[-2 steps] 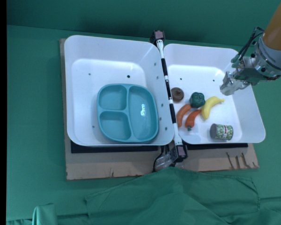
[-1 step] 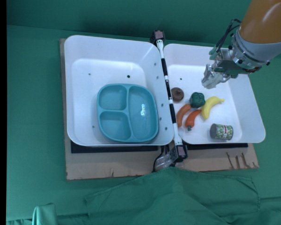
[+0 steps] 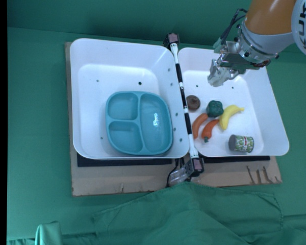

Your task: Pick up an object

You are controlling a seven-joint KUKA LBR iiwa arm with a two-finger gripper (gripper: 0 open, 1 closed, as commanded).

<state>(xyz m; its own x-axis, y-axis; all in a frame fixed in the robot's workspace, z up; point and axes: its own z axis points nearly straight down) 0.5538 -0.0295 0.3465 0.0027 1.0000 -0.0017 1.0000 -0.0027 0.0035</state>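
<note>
Reaching in from the upper right, the grey arm (image 3: 275, 9) with its orange band angles down over the far part of the right bin (image 3: 275, 137). Its gripper (image 3: 217, 78) hangs above bare white floor near that bin's back left corner; whether the jaws are parted or closed cannot be told from this slant, and nothing is seen between them.

Open room lies under and around the gripper, since the objects sit toward the near half of the right bin. A small brown round piece (image 3: 193, 102) lies close to the divider between the bins. Just beside it to the right are a dark green lumpy piece (image 3: 214, 108), a curved yellow banana (image 3: 229, 116), and two orange carrot-like shapes (image 3: 204, 126) lying side by side at a slant. A small can (image 3: 241, 143) with a green label lies on its side near the front wall, apart from the rest.

The left bin (image 3: 92, 60) holds a smooth teal plate (image 3: 138, 122) with three compartments, set toward its front right. Both bins are glossy with rounded rims, resting on cardboard (image 3: 117, 185) over the green cloth-covered worktop (image 3: 35, 137).
</note>
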